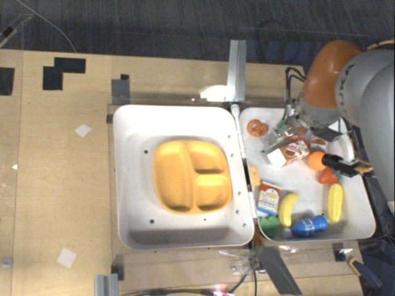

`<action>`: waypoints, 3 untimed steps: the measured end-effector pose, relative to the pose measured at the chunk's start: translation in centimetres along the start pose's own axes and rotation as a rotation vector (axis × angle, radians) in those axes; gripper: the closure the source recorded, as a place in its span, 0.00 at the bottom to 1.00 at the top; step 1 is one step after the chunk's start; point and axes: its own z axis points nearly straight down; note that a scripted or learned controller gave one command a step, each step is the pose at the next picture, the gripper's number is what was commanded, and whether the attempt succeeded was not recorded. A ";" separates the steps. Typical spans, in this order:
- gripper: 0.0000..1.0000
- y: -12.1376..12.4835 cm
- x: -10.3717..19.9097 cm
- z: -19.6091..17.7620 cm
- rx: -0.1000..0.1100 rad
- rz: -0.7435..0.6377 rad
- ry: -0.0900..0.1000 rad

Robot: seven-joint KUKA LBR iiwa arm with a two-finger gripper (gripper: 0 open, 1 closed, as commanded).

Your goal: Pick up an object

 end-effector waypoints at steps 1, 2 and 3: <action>0.00 0.0 0.1 0.1 0.001 -0.001 0.001; 1.00 0.3 0.0 -1.3 -0.008 -0.006 -0.005; 0.00 0.3 0.0 -1.3 -0.007 -0.007 -0.005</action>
